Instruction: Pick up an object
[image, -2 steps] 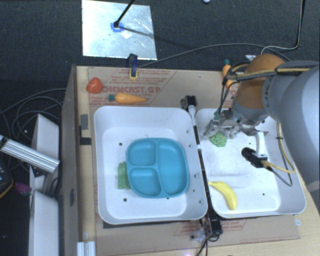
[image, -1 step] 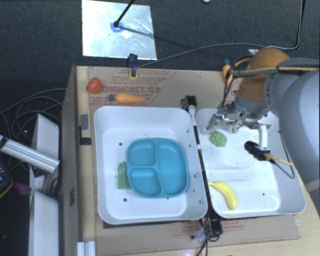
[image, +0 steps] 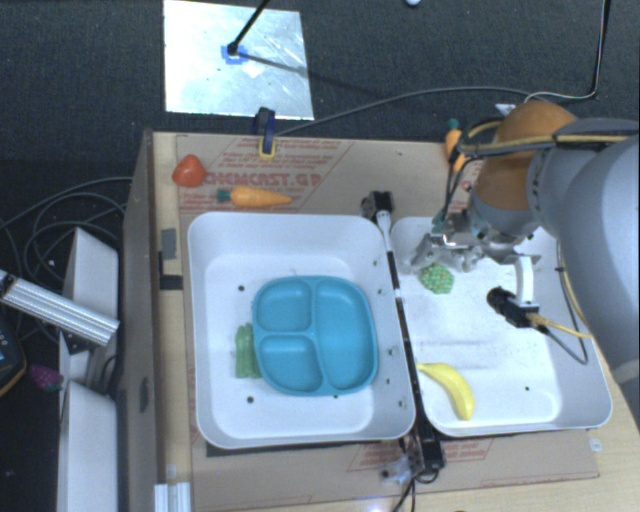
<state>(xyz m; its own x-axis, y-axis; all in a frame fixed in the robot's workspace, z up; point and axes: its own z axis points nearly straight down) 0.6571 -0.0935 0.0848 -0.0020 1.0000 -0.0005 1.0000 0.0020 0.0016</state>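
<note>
My gripper (image: 442, 256) hangs low over the far left part of the right bin (image: 580, 400). A small green knobbly object (image: 436, 279) lies on the bin floor just below and in front of it, very close to the gripper; whether they touch is unclear. A yellow banana (image: 451, 388) lies near the front left of the same bin, well apart from the gripper.
The left bin (image: 215, 300) holds a blue divided plate (image: 314, 334) with a green piece (image: 244, 352) against its left side. An orange carrot (image: 255, 198) and a red toy vegetable (image: 188, 171) lie on the cardboard behind the bins.
</note>
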